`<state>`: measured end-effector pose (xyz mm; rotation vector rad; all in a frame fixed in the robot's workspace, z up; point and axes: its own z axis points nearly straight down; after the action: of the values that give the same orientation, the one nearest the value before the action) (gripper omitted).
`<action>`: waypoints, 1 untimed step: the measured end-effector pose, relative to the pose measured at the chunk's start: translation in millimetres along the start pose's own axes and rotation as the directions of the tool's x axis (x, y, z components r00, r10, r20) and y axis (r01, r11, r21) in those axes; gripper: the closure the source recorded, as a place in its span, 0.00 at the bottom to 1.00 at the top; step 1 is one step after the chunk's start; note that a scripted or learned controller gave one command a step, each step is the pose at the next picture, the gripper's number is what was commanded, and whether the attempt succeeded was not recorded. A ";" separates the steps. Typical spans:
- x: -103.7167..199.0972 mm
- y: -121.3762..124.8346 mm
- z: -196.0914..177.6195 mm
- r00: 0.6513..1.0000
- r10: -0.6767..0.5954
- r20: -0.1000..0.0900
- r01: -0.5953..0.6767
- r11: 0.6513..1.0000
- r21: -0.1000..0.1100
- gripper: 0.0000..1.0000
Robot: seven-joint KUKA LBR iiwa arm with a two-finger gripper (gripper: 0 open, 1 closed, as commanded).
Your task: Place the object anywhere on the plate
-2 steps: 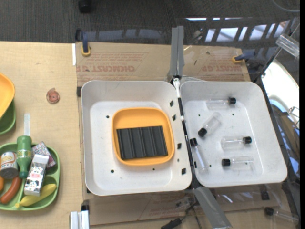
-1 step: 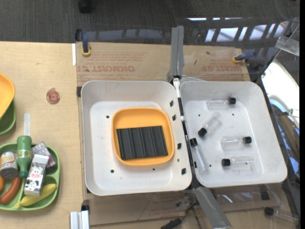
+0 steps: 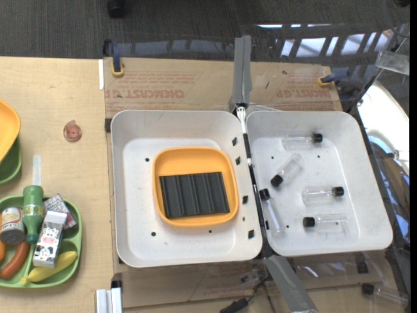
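An orange-yellow plate (image 3: 195,158) sits in the middle of the left white bin (image 3: 130,175). A dark grey ribbed slab (image 3: 195,195) lies flat on the plate and covers most of its floor. In the right white bin (image 3: 365,175) lie several clear vials with black caps. One vial (image 3: 301,139) is near the back, one (image 3: 285,173) lies tilted at centre left, and another (image 3: 322,193) is at centre right. A further vial (image 3: 324,222) is near the front, and one more (image 3: 270,212) rests along the bin's left wall.
On the wooden table to the left stand a green tray (image 3: 65,266) of toy food, a yellow bowl (image 3: 6,132) and a small pink disc (image 3: 72,131). Cardboard (image 3: 176,87) lies under the bins. A metal post (image 3: 242,70) rises behind the seam between them.
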<state>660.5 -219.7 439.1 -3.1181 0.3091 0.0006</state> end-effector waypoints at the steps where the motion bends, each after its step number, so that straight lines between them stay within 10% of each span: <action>1: 0.0 0.1 -0.4 1.000 0.000 -0.001 0.000 1.000 0.000 0.00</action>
<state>660.4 -219.8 439.5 -3.1181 0.3093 -0.0002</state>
